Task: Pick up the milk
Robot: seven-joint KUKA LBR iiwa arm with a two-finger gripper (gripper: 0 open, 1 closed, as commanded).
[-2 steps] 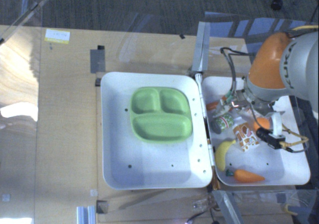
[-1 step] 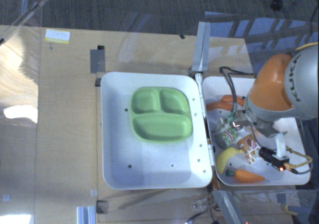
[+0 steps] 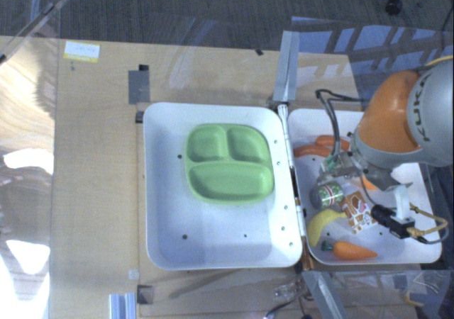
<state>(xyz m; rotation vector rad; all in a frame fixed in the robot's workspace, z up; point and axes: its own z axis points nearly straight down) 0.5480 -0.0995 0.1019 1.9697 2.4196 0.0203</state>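
Observation:
The milk (image 3: pixel 357 213) is a small white carton with red print. It lies in the right bin (image 3: pixel 425 257) between a green can (image 3: pixel 328 194) and a black cabled part. The grey arm with its orange band (image 3: pixel 386 122) reaches in from the right over the bin's middle. My gripper (image 3: pixel 338 167) hangs below the wrist, just above the can and up-left of the milk. The wrist hides much of it, and nothing can be seen held in it.
A yellow fruit (image 3: pixel 323 224) and a carrot (image 3: pixel 351 251) lie near the right bin's front edge. Orange pieces (image 3: pixel 319 146) sit at its back left. The left bin (image 3: pixel 163 239) holds a green divided plate (image 3: pixel 229 163). A rail (image 3: pixel 291 169) separates the bins.

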